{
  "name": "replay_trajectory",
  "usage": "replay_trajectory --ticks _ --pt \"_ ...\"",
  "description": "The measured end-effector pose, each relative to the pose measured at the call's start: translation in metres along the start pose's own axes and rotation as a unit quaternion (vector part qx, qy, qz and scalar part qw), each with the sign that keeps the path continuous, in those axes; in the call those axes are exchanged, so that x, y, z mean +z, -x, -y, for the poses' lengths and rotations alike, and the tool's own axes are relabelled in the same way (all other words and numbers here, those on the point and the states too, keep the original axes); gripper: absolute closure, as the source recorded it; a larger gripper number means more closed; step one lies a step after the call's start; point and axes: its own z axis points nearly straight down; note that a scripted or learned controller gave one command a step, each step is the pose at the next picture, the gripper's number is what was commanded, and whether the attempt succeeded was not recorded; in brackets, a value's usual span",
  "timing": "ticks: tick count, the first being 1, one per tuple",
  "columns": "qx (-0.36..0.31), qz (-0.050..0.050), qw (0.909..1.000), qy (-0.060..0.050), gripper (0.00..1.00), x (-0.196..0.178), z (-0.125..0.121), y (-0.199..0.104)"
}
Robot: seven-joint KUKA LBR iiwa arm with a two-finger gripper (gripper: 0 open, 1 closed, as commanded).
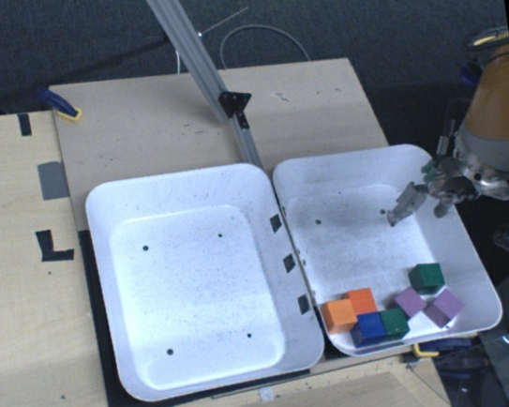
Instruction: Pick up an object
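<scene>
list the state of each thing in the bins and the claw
claw: open, holding nothing, above the right bin
orange blocks: two, side by side, lying in the bin
blue block: lying beside a green block
purple blocks: two, tilted
dark green block: resting apart

Even overhead light is washing both shallow white plastic bins (181, 188) to a mild glare while the dark blue cloth backdrop (40, 35) is staying dim, soft shadows are pooling under the bin rims, and the whole slightly grainy view is blurring around the grey two-finger gripper (417, 202).
</scene>
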Motion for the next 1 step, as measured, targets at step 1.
replay_trajectory --ticks 1 --pt "-0.002 0.003 0.9999 0.009 0.00 -0.1596 0.0258 -0.0346"
